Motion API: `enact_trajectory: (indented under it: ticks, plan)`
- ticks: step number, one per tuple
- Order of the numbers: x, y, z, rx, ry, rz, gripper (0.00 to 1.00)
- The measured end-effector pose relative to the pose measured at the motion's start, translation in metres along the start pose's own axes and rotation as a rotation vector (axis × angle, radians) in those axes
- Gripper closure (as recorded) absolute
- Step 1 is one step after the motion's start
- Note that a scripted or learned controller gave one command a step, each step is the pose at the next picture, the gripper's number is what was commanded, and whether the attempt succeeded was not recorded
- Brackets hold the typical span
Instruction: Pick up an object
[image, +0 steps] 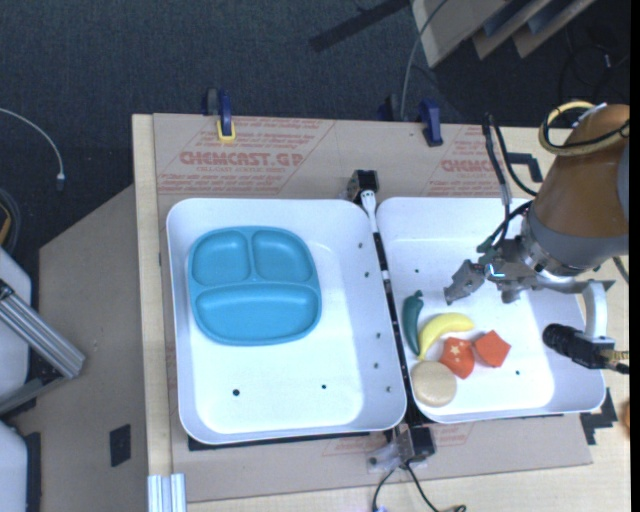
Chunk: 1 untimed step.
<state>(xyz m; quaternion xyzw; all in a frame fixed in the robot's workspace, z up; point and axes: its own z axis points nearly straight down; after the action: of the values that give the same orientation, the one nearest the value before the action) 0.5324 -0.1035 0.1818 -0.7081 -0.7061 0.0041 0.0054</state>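
- Camera view, from above at a slant, shows the claw (487, 281) over the right bin (440, 225), with the arm (580, 190) coming from the right.
- I cannot tell how far the claw is open, and nothing is seen held in it.
- To do this step well, I judge the claw should choose one piece at the edge of the group, come straight down on it, and not push the neighbours.
- Toy foods lie in the near part of this bin: a green pepper (411, 318), a banana (444, 327), two red pieces (474, 353) and a beige disc (435, 384).
- The banana lies just beside the claw, nearer to the front-left.
- A blue plate (255, 284) rests in the left bin (290, 400).
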Motion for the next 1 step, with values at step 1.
enact_trajectory:
  ticks: [1]
  plan:
    - [0.0002,0.0031,-0.0066,-0.014,-0.002,-0.003,0.0]
